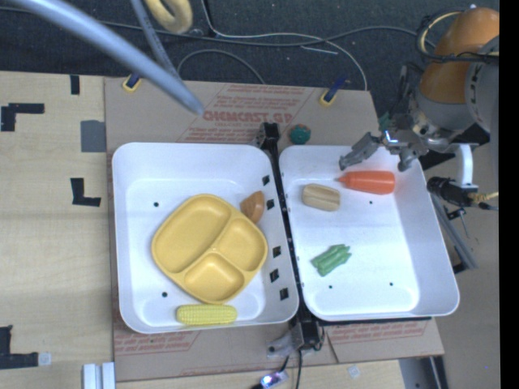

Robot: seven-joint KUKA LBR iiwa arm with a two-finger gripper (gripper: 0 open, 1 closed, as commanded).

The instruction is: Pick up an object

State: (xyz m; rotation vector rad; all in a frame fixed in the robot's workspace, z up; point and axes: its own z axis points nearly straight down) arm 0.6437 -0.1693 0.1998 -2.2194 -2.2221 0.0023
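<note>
An orange carrot (pixel 370 182) lies at the far end of the right bin (pixel 405 298). My gripper (pixel 379 157) hangs just above and behind it, open, one finger (pixel 355 156) reaching left and the other near the carrot's right end. Nothing sits between the fingers. A tan bread roll (pixel 320 197) lies just left of the carrot. A bunch of green beans (pixel 331 258) rests in the middle of the same bin.
The left bin (pixel 134 217) holds a yellow divided plate (pixel 209 245), a corn cob (pixel 206 314) at its near edge and a brown piece (pixel 254 207) by the divider. A small teal object (pixel 301 134) sits on the cardboard behind the bins.
</note>
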